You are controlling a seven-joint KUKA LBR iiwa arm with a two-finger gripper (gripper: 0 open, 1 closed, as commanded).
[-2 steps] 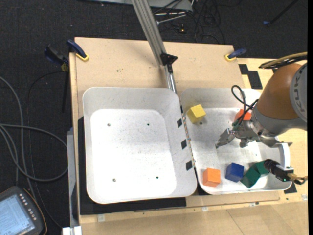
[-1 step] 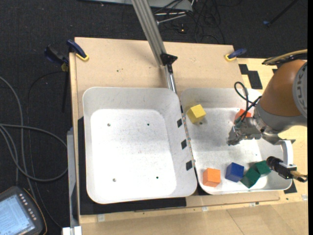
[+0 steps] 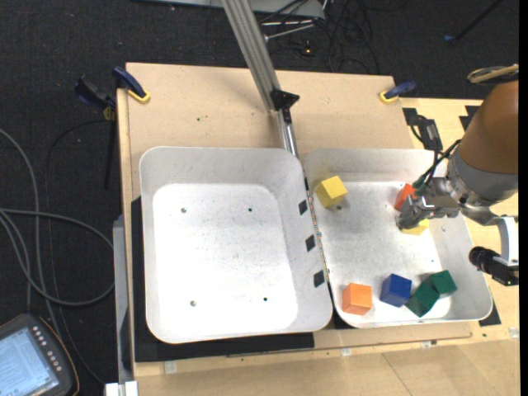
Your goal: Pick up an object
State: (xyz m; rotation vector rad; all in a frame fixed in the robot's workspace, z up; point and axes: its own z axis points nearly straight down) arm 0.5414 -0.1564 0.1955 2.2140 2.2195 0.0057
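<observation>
My gripper is low in the right bin, near its right side. A small red block shows against its upper left edge, and a yellow piece pokes out just beneath it. I cannot tell whether either one is held. Farther left a yellow cube sits alone near the bin's top left corner. Along the bin's front edge lie an orange cube, a blue cube and two green blocks touching each other.
The left bin lies beside the right one, and their rims meet at a divider with black clips. A metal pole slants in from the top. The arm's orange band hangs over the bench's right edge.
</observation>
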